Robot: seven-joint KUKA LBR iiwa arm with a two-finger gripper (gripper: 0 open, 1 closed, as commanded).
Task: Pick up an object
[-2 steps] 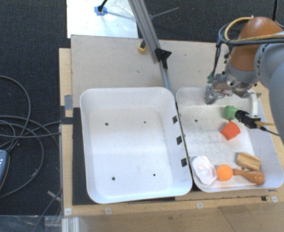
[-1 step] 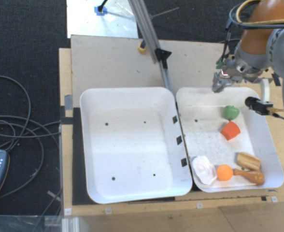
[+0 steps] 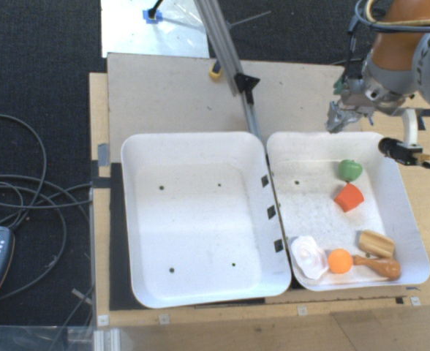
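Hovering hand point(image 3: 339, 120), fingers perhaps together, near the right bin's point(image 3: 394, 178) far rim, green object point(image 3: 350, 170) below.

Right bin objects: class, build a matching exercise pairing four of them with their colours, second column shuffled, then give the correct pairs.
Column 1:
1. round fruit at the far end
2. block
3. ball
4. crumpled item at the near left corner

Column 2:
A. white
B. red-orange
C. green
D. orange

Pairs: 1-C, 2-B, 3-D, 4-A
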